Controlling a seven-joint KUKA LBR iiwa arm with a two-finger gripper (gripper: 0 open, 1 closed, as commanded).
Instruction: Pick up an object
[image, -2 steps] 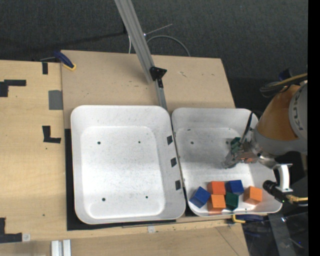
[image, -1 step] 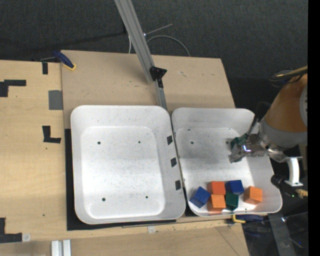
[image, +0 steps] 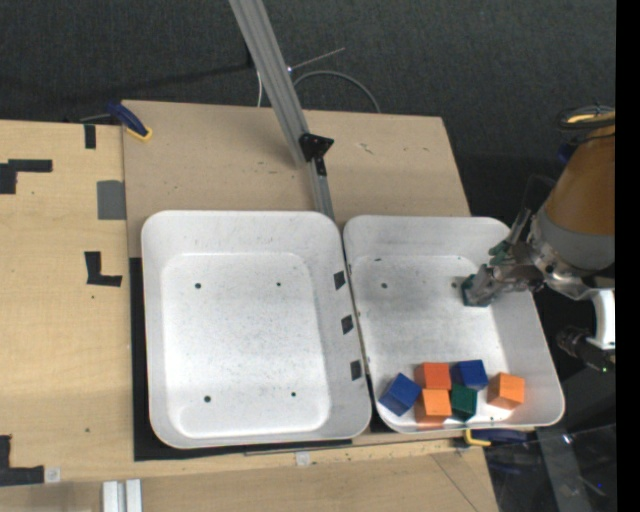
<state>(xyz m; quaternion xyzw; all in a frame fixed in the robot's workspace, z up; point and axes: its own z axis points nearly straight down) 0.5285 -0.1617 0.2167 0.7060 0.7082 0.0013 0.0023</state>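
Several small blocks lie clustered at the near end of the right bin: a blue block, an orange block, a second orange block, a blue block, a green block and an orange block by the bin's right wall. My gripper hangs over the right bin's far right part, well apart from the blocks. No object shows under it.
The left bin lies beside the right one, with dark clips along the shared edge. A slanted metal pole rises from the back. The orange and grey arm enters from the right.
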